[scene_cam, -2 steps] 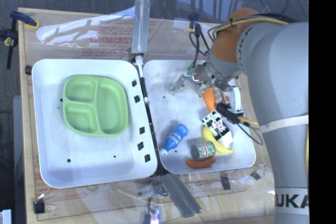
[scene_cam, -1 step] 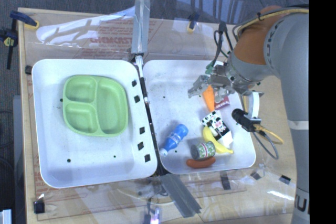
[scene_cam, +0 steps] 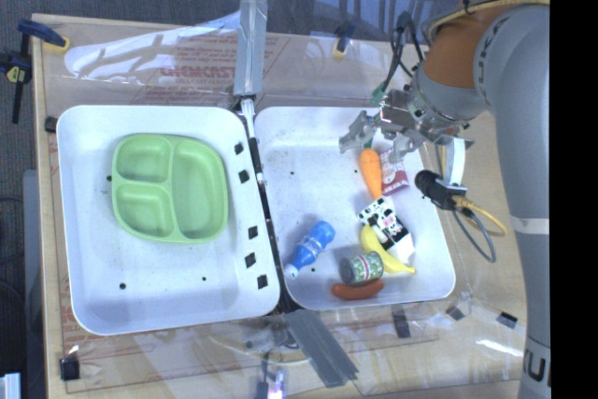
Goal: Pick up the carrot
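Nearest, in the right bin [scene_cam: 308,131]: a brown sausage [scene_cam: 357,290], a small can [scene_cam: 362,268], a banana [scene_cam: 386,254], a black-and-white cow toy [scene_cam: 386,224] and a blue bottle [scene_cam: 311,245]. In the left bin [scene_cam: 84,229], a green divided plate [scene_cam: 171,187]. Farther back in the right bin, the carrot [scene_cam: 372,171], lying lengthwise, tip toward the cow toy. Just above its far end, the gripper [scene_cam: 385,137], fingers spread, straddling the carrot's top, not seen to be clamped on it. Beyond, a clear plastic sheet [scene_cam: 159,56] on the bench [scene_cam: 42,89]
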`<control>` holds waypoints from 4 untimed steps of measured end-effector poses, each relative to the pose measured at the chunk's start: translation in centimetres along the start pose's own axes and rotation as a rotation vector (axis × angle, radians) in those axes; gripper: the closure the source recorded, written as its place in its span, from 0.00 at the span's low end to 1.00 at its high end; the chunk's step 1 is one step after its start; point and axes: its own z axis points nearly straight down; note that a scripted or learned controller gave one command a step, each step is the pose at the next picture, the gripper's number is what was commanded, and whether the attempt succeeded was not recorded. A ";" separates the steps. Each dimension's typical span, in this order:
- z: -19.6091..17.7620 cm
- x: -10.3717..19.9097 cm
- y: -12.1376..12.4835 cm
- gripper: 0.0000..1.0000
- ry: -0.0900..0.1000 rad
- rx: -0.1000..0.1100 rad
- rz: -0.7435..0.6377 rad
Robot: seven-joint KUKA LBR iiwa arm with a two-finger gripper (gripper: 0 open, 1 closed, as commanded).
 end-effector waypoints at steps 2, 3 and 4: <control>-0.4 -0.7 -2.8 0.00 0.000 -0.002 -0.167; -3.5 0.6 3.2 0.00 0.000 -0.001 -0.159; 8.2 1.3 3.2 0.00 0.000 0.003 -0.231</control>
